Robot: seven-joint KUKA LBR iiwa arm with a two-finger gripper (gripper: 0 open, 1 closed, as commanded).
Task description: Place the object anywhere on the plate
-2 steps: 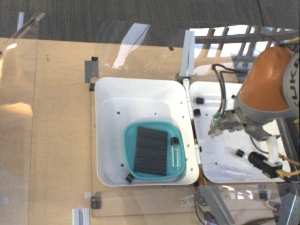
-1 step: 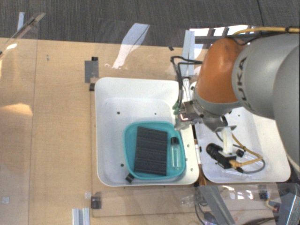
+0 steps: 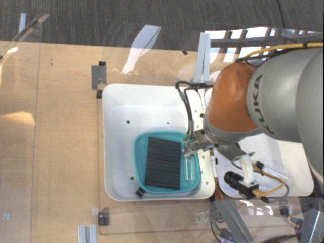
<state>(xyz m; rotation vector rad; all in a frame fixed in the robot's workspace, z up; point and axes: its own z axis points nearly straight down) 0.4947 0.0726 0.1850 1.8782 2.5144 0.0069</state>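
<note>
Object: dark ribbed rectangular block point(image 3: 163, 162), laid flat on teal square plate point(image 3: 144, 143), as required.
End effector point(image 3: 191, 162): translucent, at plate's right edge; state cannot be told.

The scene is brightly and evenly lit from above, and the white bin point(image 3: 116, 135) looks nearly washed out, with soft, faint shadows along its inner walls. Pale streaks of glare lie on the wooden bench point(image 3: 50, 135), strongest near its far edge and at the left. The picture is slightly soft and grainy throughout, and the big grey arm point(image 3: 283, 95) close to the camera looks a little blurred.
</note>
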